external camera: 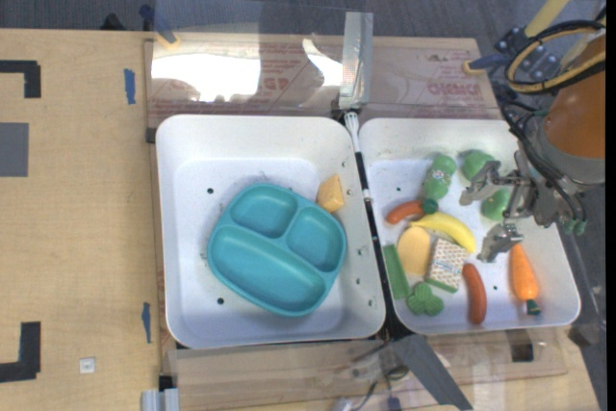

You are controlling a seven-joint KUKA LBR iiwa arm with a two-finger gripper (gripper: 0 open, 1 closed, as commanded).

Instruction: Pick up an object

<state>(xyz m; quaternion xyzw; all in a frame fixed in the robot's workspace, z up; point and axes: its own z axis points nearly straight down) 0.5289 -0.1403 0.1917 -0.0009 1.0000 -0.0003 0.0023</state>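
My gripper [486,218] hangs over the right side of the right bin [385,159], open, with its two metal fingers spread apart. A small green piece [497,203] lies right by the upper finger; I see nothing clamped between the fingers. Just left of the gripper lie a yellow banana [449,228] and a speckled block [446,265]. An orange carrot [524,276] and a red sausage [474,292] lie below it. A green pepper [474,164] and a green bottle-shaped toy [440,176] sit above it.
The right bin also holds a red chili [404,212], a yellow fruit [415,250], a green cucumber [396,271] and broccoli [424,300]. The left bin [183,159] holds a teal divided plate [277,248] and an orange wedge [331,194].
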